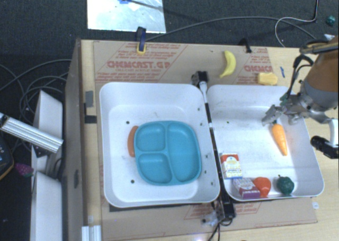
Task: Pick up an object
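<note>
Gripper (279, 116) at right of frame, fingers spread wide, hovering over the orange plastic carrot (279, 138) in right white bin (315, 173).

Bright, even overhead light washes the white bins (159, 97) (shadows soft), glare on the far foil sheet (126, 1); slight overall softness.
</note>
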`<state>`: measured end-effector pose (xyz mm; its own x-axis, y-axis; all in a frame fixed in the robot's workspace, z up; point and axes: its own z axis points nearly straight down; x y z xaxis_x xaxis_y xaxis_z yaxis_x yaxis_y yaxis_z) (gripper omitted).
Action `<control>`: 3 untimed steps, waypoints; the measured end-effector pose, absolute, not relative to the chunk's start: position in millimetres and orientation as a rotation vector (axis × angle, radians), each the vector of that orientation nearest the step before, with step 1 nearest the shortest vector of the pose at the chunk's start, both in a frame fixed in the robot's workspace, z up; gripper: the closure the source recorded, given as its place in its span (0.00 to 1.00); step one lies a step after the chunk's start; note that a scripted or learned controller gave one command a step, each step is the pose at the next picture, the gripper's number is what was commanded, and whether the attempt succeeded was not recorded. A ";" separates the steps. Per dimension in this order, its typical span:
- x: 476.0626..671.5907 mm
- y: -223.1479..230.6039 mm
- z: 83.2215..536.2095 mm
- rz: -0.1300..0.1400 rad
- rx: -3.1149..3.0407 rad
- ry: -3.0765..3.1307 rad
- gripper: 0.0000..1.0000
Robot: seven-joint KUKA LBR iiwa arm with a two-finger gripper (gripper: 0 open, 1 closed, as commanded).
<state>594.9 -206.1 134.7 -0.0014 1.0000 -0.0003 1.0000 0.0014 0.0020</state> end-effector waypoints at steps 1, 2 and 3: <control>592.5 -206.0 106.6 0.000 2.219 2.222 0.00; 582.1 -206.4 127.8 0.001 2.221 2.221 0.00; 583.6 -203.4 107.5 0.001 2.219 2.221 0.00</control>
